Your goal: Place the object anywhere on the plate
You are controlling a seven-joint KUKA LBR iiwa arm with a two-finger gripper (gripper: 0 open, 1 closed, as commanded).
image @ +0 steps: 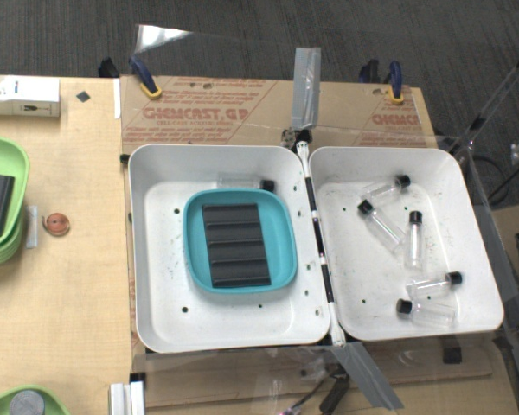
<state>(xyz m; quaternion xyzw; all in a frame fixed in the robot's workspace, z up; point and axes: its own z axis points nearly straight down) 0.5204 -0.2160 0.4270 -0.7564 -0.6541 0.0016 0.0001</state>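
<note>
A teal square plate (pixel 282 232) sits in the middle of the left white bin (pixel 156 301). A black ridged insert (pixel 235 245) lies on the plate. Just behind the plate, a clear vial with a black cap (pixel 245 182) rests on the bin floor against the back wall. Several more clear vials with black caps lie scattered in the right white bin (pixel 355 314), among them one at the back (pixel 386 190), one upright in the picture near the middle (pixel 413 240) and one at the front (pixel 426 311).
The two bins meet along a central rim (pixel 316 232) and rest on a cardboard sheet (pixel 208 111) held by clamps. On the wooden bench to the left stand a green tray (pixel 9 232), a small orange disc (pixel 57 224) and a white box (pixel 22 96).
</note>
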